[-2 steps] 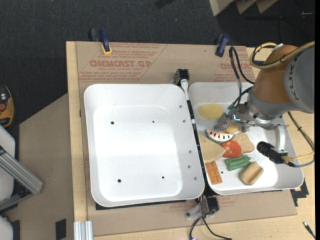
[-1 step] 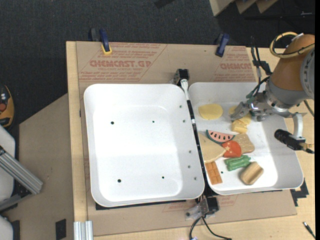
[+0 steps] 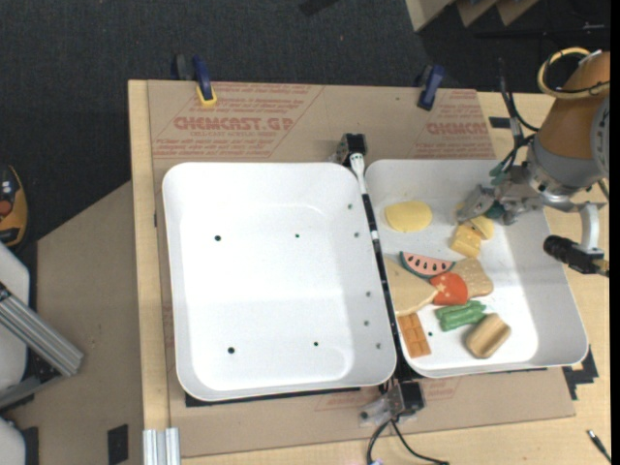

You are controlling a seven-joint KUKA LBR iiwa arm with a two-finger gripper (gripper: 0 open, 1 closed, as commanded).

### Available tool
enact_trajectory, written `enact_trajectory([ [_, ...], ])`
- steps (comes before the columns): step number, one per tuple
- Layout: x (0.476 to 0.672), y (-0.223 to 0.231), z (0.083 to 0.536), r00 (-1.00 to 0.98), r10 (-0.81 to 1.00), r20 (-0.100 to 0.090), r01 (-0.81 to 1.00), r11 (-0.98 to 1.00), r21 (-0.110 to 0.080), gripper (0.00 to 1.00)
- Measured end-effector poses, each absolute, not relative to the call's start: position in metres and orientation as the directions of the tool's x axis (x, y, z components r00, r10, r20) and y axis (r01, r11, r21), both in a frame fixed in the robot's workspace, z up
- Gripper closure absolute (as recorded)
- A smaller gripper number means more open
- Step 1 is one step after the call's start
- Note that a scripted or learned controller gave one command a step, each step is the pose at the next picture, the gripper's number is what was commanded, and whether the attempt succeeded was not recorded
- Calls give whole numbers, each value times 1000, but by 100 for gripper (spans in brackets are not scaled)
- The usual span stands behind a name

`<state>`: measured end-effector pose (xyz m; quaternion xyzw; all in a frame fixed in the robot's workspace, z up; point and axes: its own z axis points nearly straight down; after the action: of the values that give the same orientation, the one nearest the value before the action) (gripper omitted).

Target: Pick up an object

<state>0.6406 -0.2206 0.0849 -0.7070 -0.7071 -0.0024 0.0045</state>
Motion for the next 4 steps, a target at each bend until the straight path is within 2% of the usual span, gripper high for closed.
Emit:
enact_trajectory([
  [1, 643, -222, 100, -2, 1000, -2, 1000, 2, 9, 100],
  [2, 658, -147, 161, -8, 1000, 0, 1000, 8, 9, 100],
  [3, 660, -69, 187, -8, 1000, 0, 1000, 8, 6, 100],
  [4, 669, -2, 351, -9, 1000, 2, 1000, 9, 23, 100],
])
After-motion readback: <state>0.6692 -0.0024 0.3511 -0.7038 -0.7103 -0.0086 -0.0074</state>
